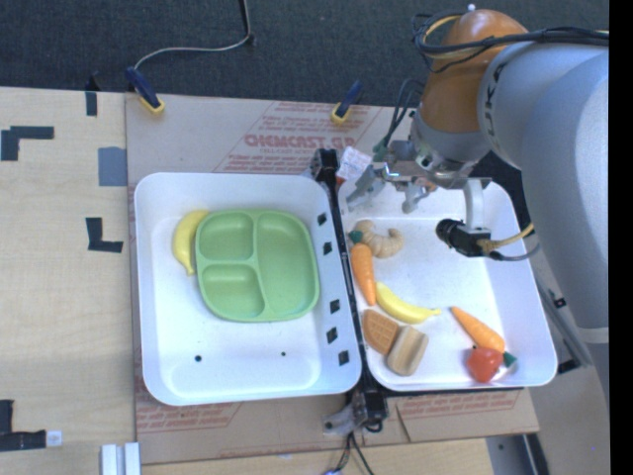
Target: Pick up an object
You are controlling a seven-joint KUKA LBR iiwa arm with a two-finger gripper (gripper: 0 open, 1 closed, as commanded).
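Red "CHEMCAST" lettering on brown cardboard sheet (pixel 257 142) under bins (smaller print below unreadable).

We see a bulky grey arm (pixel 554 117) with an orange band (pixel 465 67), black cables looping over it, metallic wrist hardware.

I am seeing a small tan, knobbly, curled toy piece (pixel 380 238) lying flat near the right bin's far-left corner, its lower-left end touching the top of a slim orange toy carrot (pixel 364 272).
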